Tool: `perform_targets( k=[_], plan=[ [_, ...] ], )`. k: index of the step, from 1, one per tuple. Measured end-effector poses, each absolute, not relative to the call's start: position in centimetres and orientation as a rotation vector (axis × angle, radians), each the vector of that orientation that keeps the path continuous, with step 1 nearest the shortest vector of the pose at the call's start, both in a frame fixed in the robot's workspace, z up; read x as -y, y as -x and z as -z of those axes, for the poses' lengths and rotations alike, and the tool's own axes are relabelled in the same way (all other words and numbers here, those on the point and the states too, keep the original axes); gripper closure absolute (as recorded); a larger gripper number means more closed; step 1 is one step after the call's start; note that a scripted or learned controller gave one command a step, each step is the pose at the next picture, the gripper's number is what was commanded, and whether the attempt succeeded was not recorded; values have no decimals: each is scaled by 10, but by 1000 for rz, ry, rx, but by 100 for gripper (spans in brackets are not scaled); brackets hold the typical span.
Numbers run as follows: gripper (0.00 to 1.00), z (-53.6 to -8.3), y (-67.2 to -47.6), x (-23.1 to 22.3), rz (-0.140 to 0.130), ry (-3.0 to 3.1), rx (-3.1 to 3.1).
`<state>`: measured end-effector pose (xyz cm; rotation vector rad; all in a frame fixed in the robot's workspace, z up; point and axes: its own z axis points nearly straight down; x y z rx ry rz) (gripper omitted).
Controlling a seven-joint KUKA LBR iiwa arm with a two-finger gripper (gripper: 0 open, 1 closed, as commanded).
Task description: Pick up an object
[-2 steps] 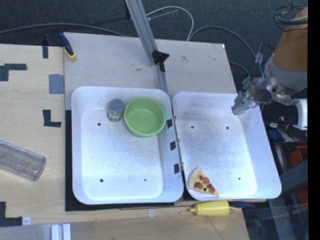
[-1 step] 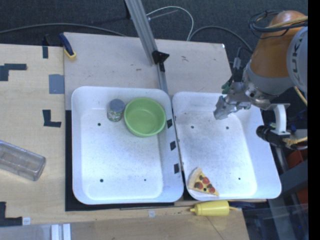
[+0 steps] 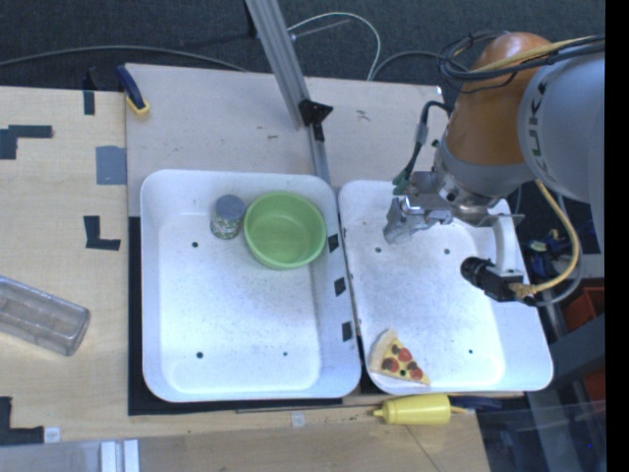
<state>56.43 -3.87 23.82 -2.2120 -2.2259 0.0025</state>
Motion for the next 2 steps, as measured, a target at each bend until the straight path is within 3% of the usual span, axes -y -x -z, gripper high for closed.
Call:
perform_targets(
  k=[2],
  plan=[
    [100, -229, -559, -67, -4, 2213, 2226]
  ],
)
